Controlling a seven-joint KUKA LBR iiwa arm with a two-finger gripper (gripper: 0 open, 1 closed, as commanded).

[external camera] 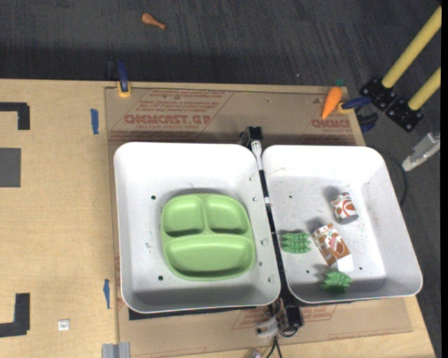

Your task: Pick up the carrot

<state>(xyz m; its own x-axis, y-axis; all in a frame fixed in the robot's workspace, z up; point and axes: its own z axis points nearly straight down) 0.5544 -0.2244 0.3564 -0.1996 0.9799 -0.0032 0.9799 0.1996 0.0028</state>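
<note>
A small orange carrot with a green top lies on the cardboard-covered bench, just behind the back edge of the right bin and outside it. It stands nearly upright in the view, green end toward the back. Nothing touches it or covers it.
The left bin holds a green divided plate. In the right bin lie two red-and-white packets and two green leafy pieces. Blue clamps and yellow poles stand right of the carrot. A small orange object lies on the floor.
</note>
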